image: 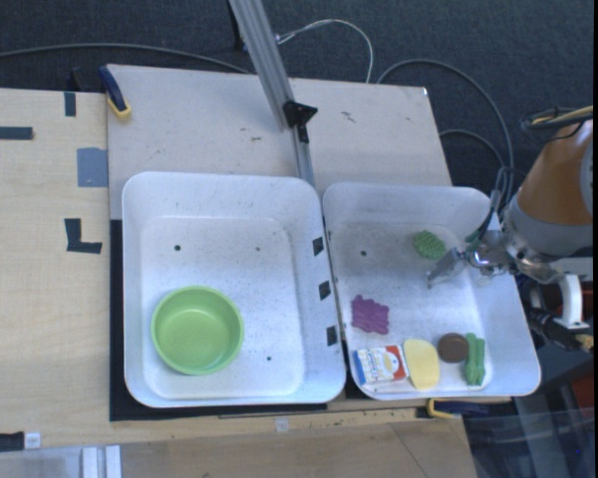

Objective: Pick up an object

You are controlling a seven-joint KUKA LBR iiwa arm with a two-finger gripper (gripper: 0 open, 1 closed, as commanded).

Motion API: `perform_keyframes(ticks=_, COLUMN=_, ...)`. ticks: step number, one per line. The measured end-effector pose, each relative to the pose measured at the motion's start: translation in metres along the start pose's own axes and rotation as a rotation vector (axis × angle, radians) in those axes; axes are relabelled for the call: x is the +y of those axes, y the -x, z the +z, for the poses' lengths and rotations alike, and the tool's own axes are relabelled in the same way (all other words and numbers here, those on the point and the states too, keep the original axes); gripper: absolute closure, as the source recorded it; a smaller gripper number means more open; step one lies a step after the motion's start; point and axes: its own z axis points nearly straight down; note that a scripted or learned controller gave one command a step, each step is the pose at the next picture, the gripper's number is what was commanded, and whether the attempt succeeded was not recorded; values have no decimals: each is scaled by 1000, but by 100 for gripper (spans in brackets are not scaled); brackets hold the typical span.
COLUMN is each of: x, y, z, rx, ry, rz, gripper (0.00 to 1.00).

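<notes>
Here, the claw [441,270] hangs in the right bin [503,317], just beside a small green object [431,244].

That green piece looks knobbly and soft-edged, lying near the bin's far wall; whether the metal tips touch it or are parted I cannot tell. Nearer me sit a bumpy purple piece [370,315], a printed packet [381,364], a smooth yellow lump [422,362], a round brown thing [452,347] and a green stick shape [473,358]. A glossy green bowl [197,330] rests in the left bin [219,202].

Bench [209,127] bearing two white bins [140,267]
</notes>
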Motion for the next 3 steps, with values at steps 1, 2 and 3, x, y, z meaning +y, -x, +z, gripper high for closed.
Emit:
perform_keyframes(ticks=1, x=1, y=-1, z=-13, rx=0, ry=4, rz=-2, gripper=100)
perform_keyframes(ticks=2, x=2, y=-8, z=-74, rx=-2, ry=11, rz=-2, gripper=100)
perform_keyframes(ticks=3, x=12, y=-12, z=-124, rx=-2, ry=11, rz=-2, gripper=100)
